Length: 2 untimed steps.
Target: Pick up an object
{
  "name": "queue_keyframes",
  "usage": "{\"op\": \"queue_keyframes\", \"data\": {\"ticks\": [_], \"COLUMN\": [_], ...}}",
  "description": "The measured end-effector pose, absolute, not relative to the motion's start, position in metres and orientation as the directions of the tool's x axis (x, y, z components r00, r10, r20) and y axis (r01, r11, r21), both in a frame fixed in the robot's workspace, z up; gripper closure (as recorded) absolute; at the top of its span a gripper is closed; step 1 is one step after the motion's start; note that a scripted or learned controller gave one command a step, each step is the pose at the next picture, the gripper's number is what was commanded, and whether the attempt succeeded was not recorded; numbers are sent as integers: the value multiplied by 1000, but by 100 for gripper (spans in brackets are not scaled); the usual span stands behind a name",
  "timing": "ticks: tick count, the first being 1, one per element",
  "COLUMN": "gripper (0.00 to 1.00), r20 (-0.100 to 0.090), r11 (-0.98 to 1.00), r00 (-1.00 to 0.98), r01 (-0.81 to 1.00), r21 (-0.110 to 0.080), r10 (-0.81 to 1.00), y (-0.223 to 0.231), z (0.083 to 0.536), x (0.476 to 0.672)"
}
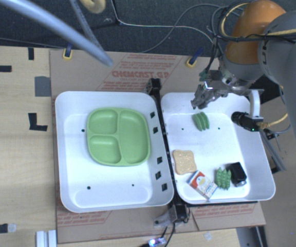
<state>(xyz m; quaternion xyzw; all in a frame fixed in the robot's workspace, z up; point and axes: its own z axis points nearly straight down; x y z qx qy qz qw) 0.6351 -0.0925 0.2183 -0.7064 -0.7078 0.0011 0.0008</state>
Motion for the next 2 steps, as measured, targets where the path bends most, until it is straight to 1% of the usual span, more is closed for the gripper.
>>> {"op": "queue_keyframes", "data": {"ticks": [1, 2], "gripper": [100, 100], "r20": [0, 1], "r11": [4, 5], "r00": [-4, -5], "r01": [1000, 1000], "r21": [-3, -3], "r10": [1000, 1000], "y": [-40, 17], "z": [210, 221], "x": [621, 602]}}
